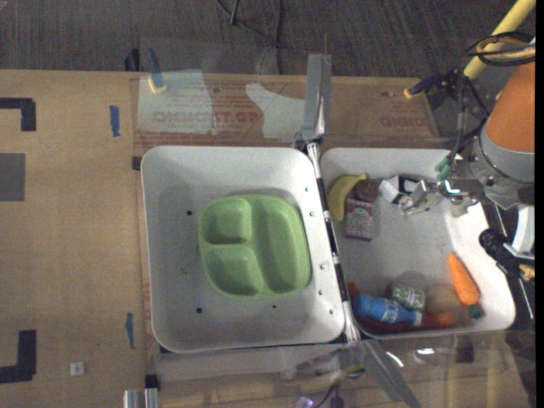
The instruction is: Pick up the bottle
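One bottle (384,309) half hidden among clutter.

The light is even and fairly bright, coming from overhead, with only soft shadows. The two white bins (161,185) come close to washing out, their inner walls shading to a pale grey. A clear panel (221,100) in the upper middle of the frame carries milky glare. The whole picture is slightly soft and grainy, and small things at the lower right blur together.
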You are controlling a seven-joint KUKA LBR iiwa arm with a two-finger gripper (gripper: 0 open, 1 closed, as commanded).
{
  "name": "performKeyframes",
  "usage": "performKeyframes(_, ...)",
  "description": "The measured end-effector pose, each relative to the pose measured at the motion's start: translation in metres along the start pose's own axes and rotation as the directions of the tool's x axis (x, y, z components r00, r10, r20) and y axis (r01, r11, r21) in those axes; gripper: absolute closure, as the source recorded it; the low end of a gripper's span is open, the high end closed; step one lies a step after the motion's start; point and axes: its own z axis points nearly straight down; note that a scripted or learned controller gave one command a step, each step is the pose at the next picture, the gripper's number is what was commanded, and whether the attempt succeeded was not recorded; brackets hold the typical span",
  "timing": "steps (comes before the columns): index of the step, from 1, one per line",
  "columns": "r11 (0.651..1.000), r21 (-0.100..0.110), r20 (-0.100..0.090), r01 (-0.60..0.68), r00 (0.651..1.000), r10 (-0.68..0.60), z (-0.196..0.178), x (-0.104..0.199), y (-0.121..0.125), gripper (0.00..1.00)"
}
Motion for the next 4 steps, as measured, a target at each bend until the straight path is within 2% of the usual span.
performKeyframes(1, 0.991, -0.001, 0.001, 0.134, 0.991, -0.134, 0.128, -0.014, -0.002, 0.0)
performKeyframes(2, 0.968, 0.0, -0.001, 0.251, 0.968, -0.251, 0.068, -0.002, -0.066, 0.0)
performKeyframes(3, 0.962, -0.002, 0.002, 0.272, 0.962, -0.272, 0.043, 0.051, -0.068, 0.0)
performKeyframes(4, 0.957, -0.002, 0.002, 0.289, 0.957, -0.289, 0.043, 0.063, -0.009, 0.0)
